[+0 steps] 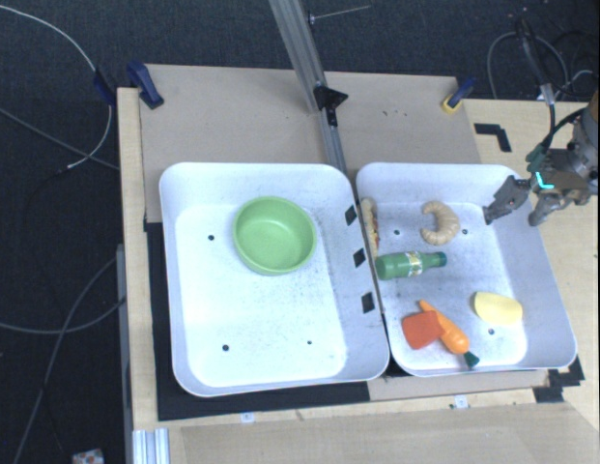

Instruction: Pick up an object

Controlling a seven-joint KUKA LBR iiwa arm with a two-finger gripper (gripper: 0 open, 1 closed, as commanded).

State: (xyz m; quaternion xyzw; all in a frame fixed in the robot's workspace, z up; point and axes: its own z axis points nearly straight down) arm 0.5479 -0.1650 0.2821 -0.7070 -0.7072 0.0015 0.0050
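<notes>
The gripper hangs over the upper right edge of the right bin with its two dark fingers spread apart and nothing between them, so it is open and empty. The task names no particular object; the nearest candidate is the tan curled pastry, which lies to the left of the gripper, near but clearly apart from it, inside the same bin. Its curve runs roughly top to bottom in the view, so I judge that fingers closing across its narrow width would suit it best. Below the pastry lies the green bottle, its long axis running left to right with the cap pointing right. Farther below the pastry, toward the bin's near edge, sit a yellow lemon-like piece and an orange carrot beside a red-orange block. The bin floor around the pastry is bare white, leaving room to descend. Well to the left of the pastry, in the left bin, stands a green bowl.
</notes>
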